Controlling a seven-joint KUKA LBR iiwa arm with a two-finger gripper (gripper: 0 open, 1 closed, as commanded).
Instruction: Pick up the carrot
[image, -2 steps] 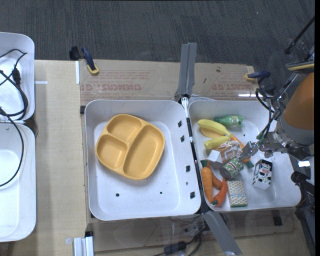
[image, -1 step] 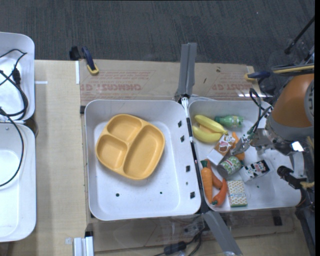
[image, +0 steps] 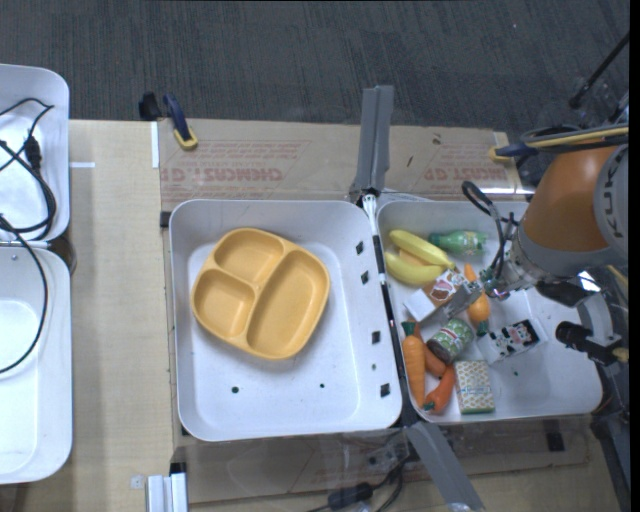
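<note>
An orange carrot (image: 413, 366) with a green top lies lengthwise along the left wall of the right bin (image: 560, 400). A second carrot (image: 440, 391) lies tilted just right of it, near the bin's front edge. My gripper (image: 467, 296) hangs over the middle of the right bin, above and to the right of both carrots, among the packed items. It sits close to a small orange fruit (image: 479, 308) and a red-and-white packet (image: 444, 287). Nothing is visibly held.
Two bananas (image: 415, 258) and a green bottle (image: 457, 241) lie at the back of the right bin. A green can (image: 451, 338), a pale green box (image: 475, 387) and a black-and-white card (image: 515, 337) crowd the carrots. The left bin (image: 200, 400) holds a yellow divided plate (image: 261, 291).
</note>
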